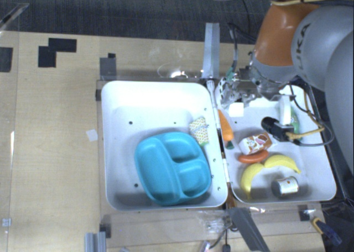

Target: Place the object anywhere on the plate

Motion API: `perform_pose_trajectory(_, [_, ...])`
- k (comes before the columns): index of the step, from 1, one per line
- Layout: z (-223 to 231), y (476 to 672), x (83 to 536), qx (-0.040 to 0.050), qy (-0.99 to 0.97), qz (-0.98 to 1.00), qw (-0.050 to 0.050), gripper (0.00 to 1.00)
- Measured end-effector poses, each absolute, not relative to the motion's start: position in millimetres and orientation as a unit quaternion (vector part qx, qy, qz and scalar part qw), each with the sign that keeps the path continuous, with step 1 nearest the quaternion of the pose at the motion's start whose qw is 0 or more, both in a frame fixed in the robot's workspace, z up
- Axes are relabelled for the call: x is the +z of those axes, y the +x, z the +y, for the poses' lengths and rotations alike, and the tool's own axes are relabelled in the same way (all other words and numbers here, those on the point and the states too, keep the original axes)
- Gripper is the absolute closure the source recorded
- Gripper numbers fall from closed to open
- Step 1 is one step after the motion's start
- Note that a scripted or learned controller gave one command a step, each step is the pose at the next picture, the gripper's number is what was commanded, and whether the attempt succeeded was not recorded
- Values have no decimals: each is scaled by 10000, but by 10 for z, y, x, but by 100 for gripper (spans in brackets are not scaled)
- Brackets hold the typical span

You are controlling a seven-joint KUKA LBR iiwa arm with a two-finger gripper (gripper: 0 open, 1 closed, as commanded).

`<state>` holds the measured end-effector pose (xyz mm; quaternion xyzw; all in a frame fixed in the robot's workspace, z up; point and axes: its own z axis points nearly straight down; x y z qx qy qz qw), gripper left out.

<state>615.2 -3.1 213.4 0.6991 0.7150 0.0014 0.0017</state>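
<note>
In the right bin, at its far left corner, I see the end effector low beside the carrot; I cannot tell its state. Which object the task means is unclear; I judge the carrot likeliest: light, stiff, smooth plastic, tapered, best taken across its thicker middle. It lies along the bin's left wall. Nearby sit a banana, a sausage and a small can, all glossy toys. The plate, blue with moulded compartments, rests in the left bin, a patterned soft piece touching its rim.
</note>
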Motion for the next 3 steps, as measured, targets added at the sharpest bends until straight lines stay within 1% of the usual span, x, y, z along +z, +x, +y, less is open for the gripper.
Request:
perform_pose_trajectory(1, [867, 5616, 1840, 6, 6069, 7948, 2, 100])
perform_pose_trajectory(2, [1098, 5208, 1845, 9, 5203, 8540, 3, 100])
perform_pose_trajectory(3, [1097, 5209, 1846, 11, 5203, 8540, 6, 0])
